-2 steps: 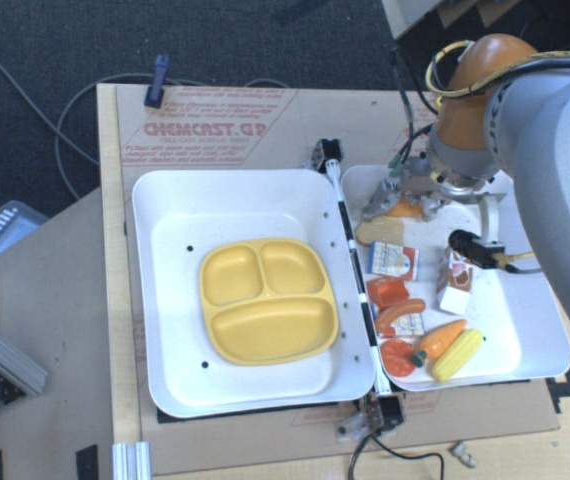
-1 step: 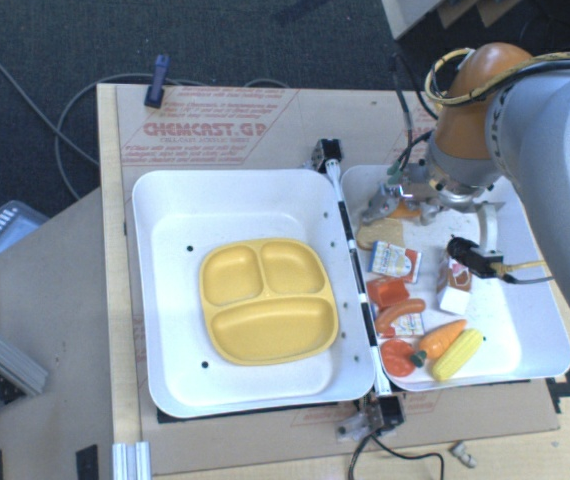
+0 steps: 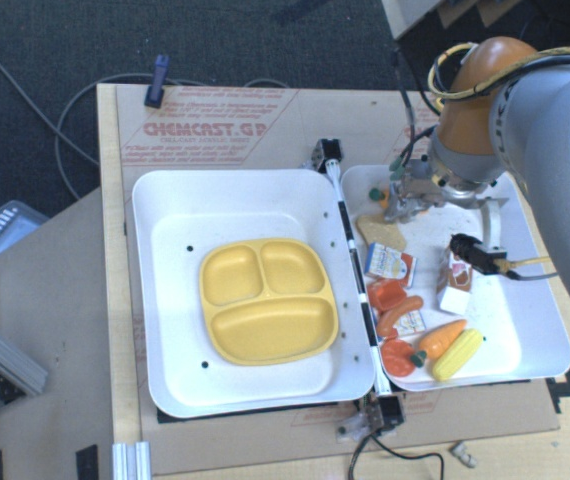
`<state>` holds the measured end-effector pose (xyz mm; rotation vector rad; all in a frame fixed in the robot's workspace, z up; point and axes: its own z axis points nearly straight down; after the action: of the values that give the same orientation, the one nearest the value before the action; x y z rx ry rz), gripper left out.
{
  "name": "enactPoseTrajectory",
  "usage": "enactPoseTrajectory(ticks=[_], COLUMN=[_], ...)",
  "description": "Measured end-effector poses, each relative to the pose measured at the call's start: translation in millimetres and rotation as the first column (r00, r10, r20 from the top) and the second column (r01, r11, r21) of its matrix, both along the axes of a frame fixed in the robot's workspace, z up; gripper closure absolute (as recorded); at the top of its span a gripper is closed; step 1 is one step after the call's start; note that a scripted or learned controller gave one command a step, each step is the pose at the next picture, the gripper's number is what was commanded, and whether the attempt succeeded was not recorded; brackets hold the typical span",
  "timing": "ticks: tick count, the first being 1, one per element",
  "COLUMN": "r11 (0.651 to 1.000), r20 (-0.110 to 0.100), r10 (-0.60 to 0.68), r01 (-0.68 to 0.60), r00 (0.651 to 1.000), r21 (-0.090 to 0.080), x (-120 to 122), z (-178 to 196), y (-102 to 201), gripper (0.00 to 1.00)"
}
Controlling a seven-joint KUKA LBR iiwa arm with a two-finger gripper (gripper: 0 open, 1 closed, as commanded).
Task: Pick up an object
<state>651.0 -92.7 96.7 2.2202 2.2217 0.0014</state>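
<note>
The right bin (image 3: 540, 353) holds several toy foods. A beige wedge (image 3: 381, 233) lies near its top left, with a small printed carton (image 3: 388, 263) just below. Lower down sit a red piece (image 3: 388, 294), a sausage (image 3: 402, 313), an orange carrot (image 3: 441, 336), a yellow corn cob (image 3: 458, 355) and a red pepper (image 3: 396, 359). A brown and white box (image 3: 456, 284) stands toward the right. My gripper (image 3: 402, 201) hangs low over the bin's upper left corner, just above the beige wedge, with nothing seen held in it.
The left bin (image 3: 165, 298) carries a yellow divided plate (image 3: 267, 300). The grey arm and its orange band (image 3: 485, 78) cover the bin's upper right. A black clip (image 3: 327, 152) sits on the divider between the bins. A blue object (image 3: 156, 80) lies on the cardboard behind.
</note>
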Motion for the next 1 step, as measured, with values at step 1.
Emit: enactPoseTrajectory(ticks=[1], r11=[1.000], r20=[0.000], r10=[0.000], r01=[0.000], r00=[1.000], r21=[0.000], x=[0.0], z=[0.0], y=[0.0], gripper=[0.00])
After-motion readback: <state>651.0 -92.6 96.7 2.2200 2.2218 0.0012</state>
